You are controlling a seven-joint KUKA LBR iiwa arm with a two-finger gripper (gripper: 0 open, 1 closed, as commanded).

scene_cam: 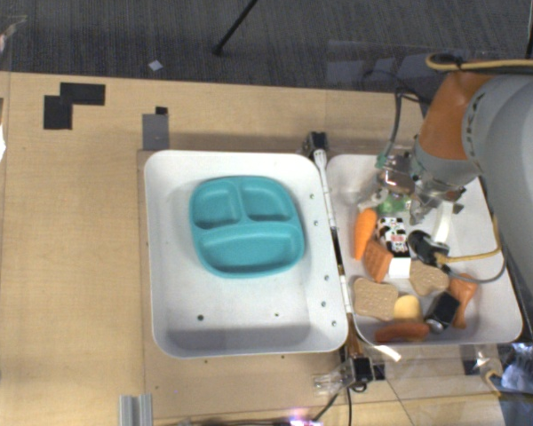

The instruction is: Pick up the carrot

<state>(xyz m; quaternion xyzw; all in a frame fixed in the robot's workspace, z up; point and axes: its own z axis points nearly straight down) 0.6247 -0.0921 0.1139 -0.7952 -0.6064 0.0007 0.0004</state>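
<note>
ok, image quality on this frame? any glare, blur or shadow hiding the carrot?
Camera view: soft overall, no motion smear; the carrot reads clearly, unshadowed. The left bin has a mild shadow along its near wall, no blown glare. The arm is bright and out of focus at right; clutter around the hand is hard to resolve.

The bench (71, 264) is a pale wooden worktop, and two shallow white bins sit directly on it side by side, touching along their inner edges. The left bin (173, 327) lies around the middle of the bench and the right bin (497, 327) near its right edge. Black marks (71, 103) sit toward the far left corner, and a small grey bracket (155, 130) stands just beyond the left bin's far left corner.
</note>
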